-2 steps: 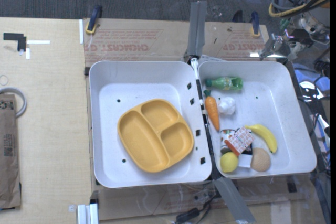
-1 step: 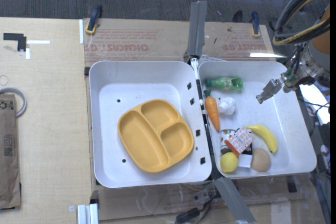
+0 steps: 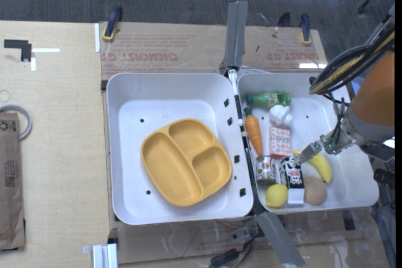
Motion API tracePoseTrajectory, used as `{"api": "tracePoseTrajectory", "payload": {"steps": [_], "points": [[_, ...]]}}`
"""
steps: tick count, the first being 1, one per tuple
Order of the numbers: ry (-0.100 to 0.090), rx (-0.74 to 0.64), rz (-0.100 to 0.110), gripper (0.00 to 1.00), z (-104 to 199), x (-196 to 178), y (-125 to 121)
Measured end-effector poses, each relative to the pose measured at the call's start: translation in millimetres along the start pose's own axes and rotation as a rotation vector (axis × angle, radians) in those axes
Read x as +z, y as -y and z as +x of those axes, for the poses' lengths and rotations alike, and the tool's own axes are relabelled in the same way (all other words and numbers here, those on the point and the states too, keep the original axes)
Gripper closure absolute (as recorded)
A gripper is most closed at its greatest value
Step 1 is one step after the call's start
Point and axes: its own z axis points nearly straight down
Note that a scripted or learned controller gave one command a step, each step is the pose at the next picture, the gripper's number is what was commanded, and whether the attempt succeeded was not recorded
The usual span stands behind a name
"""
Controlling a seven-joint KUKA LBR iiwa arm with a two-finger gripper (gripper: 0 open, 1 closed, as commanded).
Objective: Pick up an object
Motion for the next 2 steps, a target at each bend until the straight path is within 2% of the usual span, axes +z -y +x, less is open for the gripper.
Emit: {"api": "tracePoseTrajectory", "payload": {"steps": [1,2], "points": [[-0.007,-0.018,0.009,0.00,-31.7,28.4,14.7],[-0.006,-0.015,0.008,1.00,-32.7,20.2,14.5]]}}
